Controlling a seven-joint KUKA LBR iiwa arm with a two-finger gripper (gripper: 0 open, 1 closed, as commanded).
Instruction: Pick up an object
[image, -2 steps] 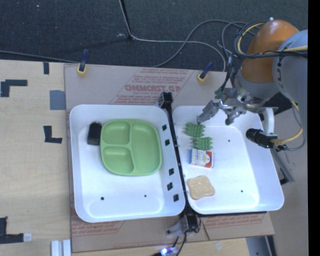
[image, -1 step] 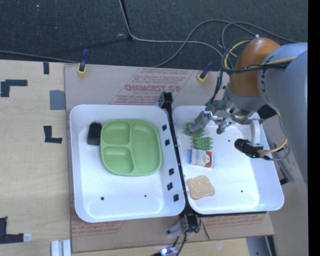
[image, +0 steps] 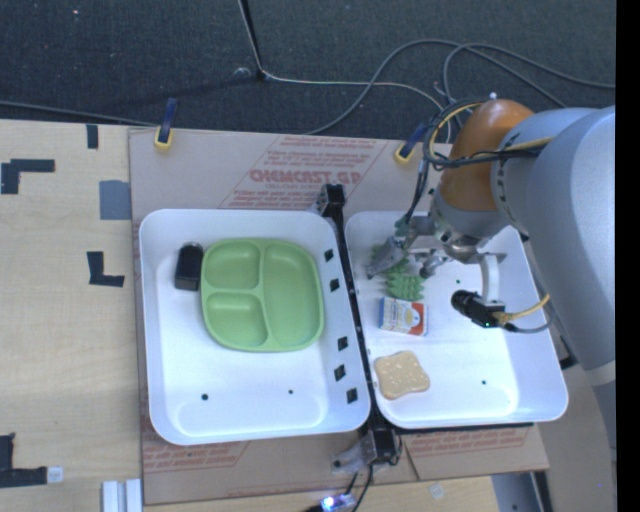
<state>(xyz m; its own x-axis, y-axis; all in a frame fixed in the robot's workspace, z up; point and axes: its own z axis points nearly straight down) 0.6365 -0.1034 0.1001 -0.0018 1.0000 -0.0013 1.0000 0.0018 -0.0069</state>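
From the fixed camera above the bench, the gripper (image: 402, 262) was seen lowered into the far left part of the right bin (image: 530, 385), just over a small green toy (image: 404, 284). Its fingers (image: 383, 262) were spread narrowly around the top of the toy, which was not seen lifted. A small blue and white carton (image: 402, 316) lay just near of the toy, and a tan slice of bread (image: 401, 375) lay nearer still. In the left bin (image: 170, 400), a green divided plate (image: 263, 294) was placed, with a black block (image: 188, 267) touching its left edge.
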